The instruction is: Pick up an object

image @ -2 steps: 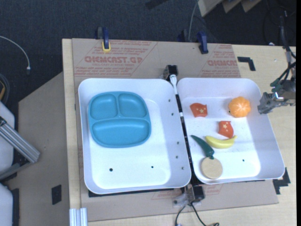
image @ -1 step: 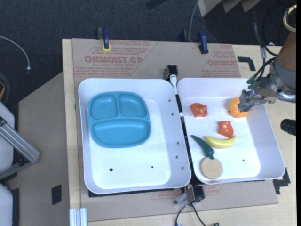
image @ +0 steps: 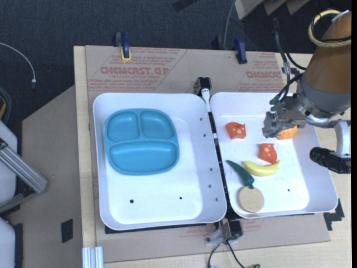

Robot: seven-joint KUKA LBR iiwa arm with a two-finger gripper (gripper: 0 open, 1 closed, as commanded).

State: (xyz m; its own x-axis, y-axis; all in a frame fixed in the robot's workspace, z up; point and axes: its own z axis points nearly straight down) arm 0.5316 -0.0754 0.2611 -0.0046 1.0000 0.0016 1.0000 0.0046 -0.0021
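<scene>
So the gripper (image: pixel 275 126) is down low in the right bin (image: pixel 295 202), right on top of a small orange piece (image: pixel 288 132) that pokes out from under it on the arm's side. That looks like the target to me, but I honestly can't tell if it's got hold of anything, since the orange thing is mostly hidden by the wrist.

The rest looks like toy food, all sitting on the near side of the gripper or off to the left bin's side of it. There's a red strawberry-ish piece (image: pixel 236 130) beside it, another red piece (image: pixel 268 152) just in front, then a yellow banana (image: pixel 262 168) touching a green pepper (image: pixel 241 172), and a tan round disc (image: pixel 251 199) farthest out. The blue divided plate (image: pixel 142 141) is well away in the left bin (image: pixel 111 205).

My guess is these are hollow plastic: light, stiff, not fragile, but slick and rounded, so they squirt out of a pinch easily. For the orange piece I'd close across its narrowest width, near the middle and low toward the bin floor, not on a curved end.
</scene>
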